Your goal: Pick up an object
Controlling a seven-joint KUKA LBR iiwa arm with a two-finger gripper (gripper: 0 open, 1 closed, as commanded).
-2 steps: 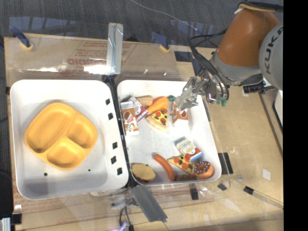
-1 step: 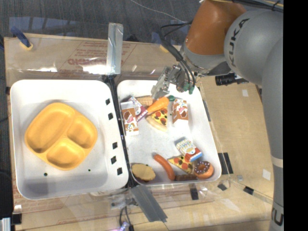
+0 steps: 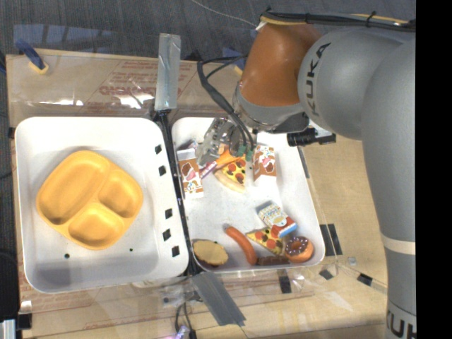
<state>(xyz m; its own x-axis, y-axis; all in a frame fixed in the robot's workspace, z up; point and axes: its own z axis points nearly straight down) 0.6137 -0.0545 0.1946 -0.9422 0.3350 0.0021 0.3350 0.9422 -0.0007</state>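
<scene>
Hovering pincer [image 3: 212, 147] over right bin [image 3: 305, 189], top-left area, beside pizza slice [image 3: 233, 171]; finger state: cannot tell. Advice: descend straight onto slice, avoid carton [image 3: 190, 176], bin wall.

Both bins look like smooth white plastic with a faint sheen: the left bin [image 3: 28, 189] and the right bin [image 3: 307, 210]. In the left one lies a yellow divided tray [image 3: 88, 198] of glossy moulded plastic. The toy food at the lower right, such as the sausage [image 3: 240, 242] and pizza slice [image 3: 233, 171], looks like shiny plastic. The small cartons [image 3: 189, 177] seem printed card. The arm [image 3: 367, 97] has matt grey casing and a satin orange band. Grey tape [image 3: 168, 73] is dull, on brown cardboard [image 3: 106, 80].
</scene>
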